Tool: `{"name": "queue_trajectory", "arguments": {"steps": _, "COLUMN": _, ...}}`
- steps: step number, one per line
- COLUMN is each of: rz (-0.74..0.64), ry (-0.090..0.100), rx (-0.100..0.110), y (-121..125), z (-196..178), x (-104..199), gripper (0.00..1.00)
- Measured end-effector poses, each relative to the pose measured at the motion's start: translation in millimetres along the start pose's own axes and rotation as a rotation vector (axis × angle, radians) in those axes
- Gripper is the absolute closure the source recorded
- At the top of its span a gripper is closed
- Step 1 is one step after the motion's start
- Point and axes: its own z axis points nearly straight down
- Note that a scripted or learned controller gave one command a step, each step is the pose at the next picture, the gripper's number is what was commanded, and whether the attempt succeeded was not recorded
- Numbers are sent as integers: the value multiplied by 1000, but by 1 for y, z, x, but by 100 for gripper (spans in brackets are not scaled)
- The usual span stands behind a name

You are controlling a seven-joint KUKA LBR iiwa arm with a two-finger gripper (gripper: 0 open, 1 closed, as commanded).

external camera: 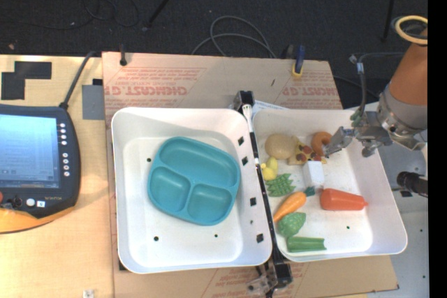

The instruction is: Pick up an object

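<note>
The end effector (343,139) sits over the far part of the right bin (380,181), reaching in from the right, and whether it is clenched or released cannot be told at this size; nothing shows between its tips. The nearest candidates lie just to its left: a small orange ball-like toy (320,141) almost touching the tip, and beyond that a tan rounded toy (281,146) against the far-left corner of the bin. Slightly nearer than the tip lies a small white block (315,172), and nearer again a red-orange pepper-like toy (341,200), its long axis running left to right across the bin floor. A carrot (290,204) lies slanted near the bin's left wall, with green pieces (293,223) below it. The left bin (133,220) holds a teal divided plate (193,179), well apart from the arm. My judgement: the orange ball is the likeliest target, so the coming move calls for only a short shift left and a descent.
</note>
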Motion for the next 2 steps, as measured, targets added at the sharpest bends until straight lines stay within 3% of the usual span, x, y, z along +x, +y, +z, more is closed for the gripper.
{"name": "queue_trajectory", "arguments": {"steps": 1, "rz": 1, "ry": 3, "rx": 0, "y": 29, "z": 124, "x": 21, "gripper": 0}}
{"name": "queue_trajectory", "arguments": {"steps": 2, "rz": -4, "ry": -1, "rx": -6, "y": 71, "z": 117, "x": -9, "gripper": 0}}
